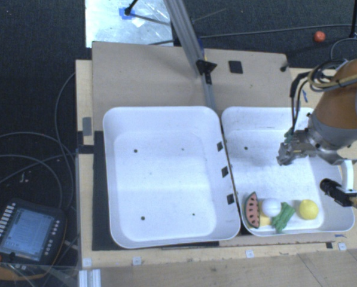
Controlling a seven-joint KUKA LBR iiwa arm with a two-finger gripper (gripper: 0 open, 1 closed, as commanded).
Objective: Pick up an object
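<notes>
Gripper [287, 152] over the right bin [250, 137], mid-bin, toward its right half, pointing down and left. Too small and dark to read the finger state; can't tell open or shut. Nothing visible in its grasp. Hangs off the grey wrist under the orange band [339, 109], arm reaching in from the right edge, cables looped above.

Below the gripper, bare white bin floor. Objects all bunched along the near wall of the right bin, apart from the gripper: watermelon slice [252, 209] leftmost, red face with green rind, leaning near the bin's left wall; white ball [271, 207] just beside it; small yellow piece [265, 220] tucked under the ball, shape unclear; green object [283, 216] next, touching or nearly touching the ball; yellow lemon-like fruit [308, 209] rightmost, a bit apart from the green one.

Left bin [160, 220] alongside, sharing the middle divider. Pendant [24, 231] on the floor at far left.

Progress, judged: early. No pick made, all candidates lying on the bin floor. Left to do: travel toward the near wall, line up over one item, descend, close, lift. Lemon looks the easiest target, least crowded; watermelon and ball cluster tight, risk of nudging neighbours or grabbing two.
</notes>
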